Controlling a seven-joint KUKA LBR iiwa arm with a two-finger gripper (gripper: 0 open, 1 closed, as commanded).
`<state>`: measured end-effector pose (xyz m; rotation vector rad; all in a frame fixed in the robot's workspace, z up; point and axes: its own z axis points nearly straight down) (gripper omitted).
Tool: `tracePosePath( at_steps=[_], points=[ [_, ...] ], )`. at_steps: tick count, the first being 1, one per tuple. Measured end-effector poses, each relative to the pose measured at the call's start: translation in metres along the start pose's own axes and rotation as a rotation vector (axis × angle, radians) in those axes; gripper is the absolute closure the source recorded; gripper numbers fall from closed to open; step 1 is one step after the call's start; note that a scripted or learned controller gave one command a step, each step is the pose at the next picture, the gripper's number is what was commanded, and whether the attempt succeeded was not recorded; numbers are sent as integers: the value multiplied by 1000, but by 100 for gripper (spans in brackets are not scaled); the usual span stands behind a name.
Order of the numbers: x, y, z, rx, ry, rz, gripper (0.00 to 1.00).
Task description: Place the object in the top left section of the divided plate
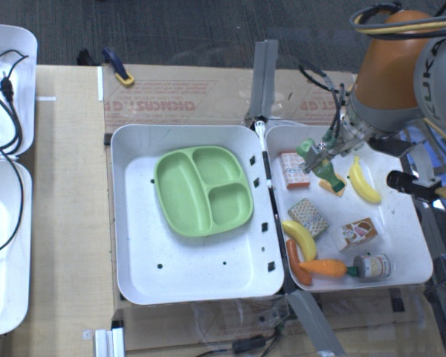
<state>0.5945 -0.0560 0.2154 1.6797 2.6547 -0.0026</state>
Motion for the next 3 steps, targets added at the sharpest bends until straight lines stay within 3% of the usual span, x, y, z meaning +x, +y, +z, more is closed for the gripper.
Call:
tracePosePath(
  at_steps=[1, 2, 3],
  points=[
    [30, 50, 24, 0, 0, 1, 100],
    [79, 107, 24, -1, 0, -22, 100],
    [79, 107, 24, -1, -1, -22, 0]
  ],
)
